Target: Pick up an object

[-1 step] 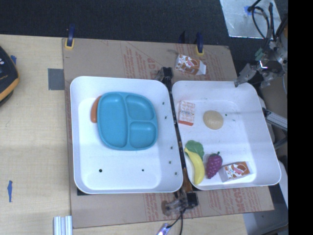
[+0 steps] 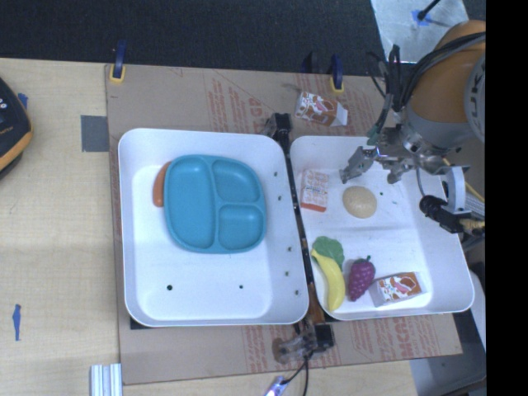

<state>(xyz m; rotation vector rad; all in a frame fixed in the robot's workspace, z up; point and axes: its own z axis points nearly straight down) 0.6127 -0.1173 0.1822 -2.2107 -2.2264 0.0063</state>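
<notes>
**Two white bins on a bench, with the arm over the right bin**

Nearest the camera, along the near edge of the right bin (image 2: 450, 304), lie four items in a row: a yellow banana (image 2: 330, 279) by the near-left corner, a green leafy piece (image 2: 328, 248) touching its far end, a purple grape bunch (image 2: 360, 276) just beside the banana, and a small red-and-white carton (image 2: 397, 288) toward the near-right corner, tilted. Farther in, at the middle of the same bin, rests a pale round bun-like object (image 2: 360, 202); a red-and-white packet (image 2: 314, 190) lies against the bin's left wall, level with it. The gripper (image 2: 373, 162) hangs over the far half of this bin, just beyond the bun; its fingers are spread apart with nothing between them. The grey arm with its orange band (image 2: 450, 73) enters over the bin's far-right corner.

The left bin (image 2: 140, 295) carries a blue divided plate (image 2: 216, 203) in its far half; an orange item (image 2: 158, 186) shows at the plate's left edge, mostly hidden beneath it.

Beyond the bins, on the cardboard sheet (image 2: 206, 97), a second small packet (image 2: 321, 109) lies near the far edge.
</notes>
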